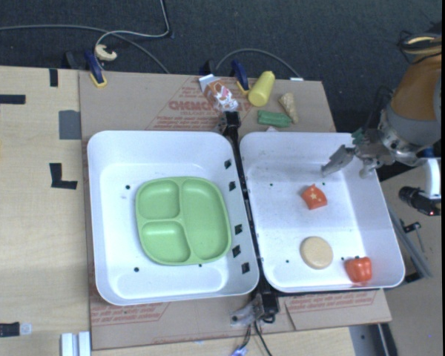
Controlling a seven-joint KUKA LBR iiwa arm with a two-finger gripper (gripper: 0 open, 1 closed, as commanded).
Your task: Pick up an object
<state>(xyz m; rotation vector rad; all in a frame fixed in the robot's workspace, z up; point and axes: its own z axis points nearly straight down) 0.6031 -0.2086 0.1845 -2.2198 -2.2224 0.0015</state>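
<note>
Tomato piece [314, 197] mid-bin, clear all round; pincer [340, 161] near upper rim.

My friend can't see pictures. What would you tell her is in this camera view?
A robot arm's pincer hovers over the right white bin, above a small red piece, a round tan piece and a red pepper toy. The left white bin holds a green divided plate. Behind the bins lie a yellow toy and other small things.
</note>
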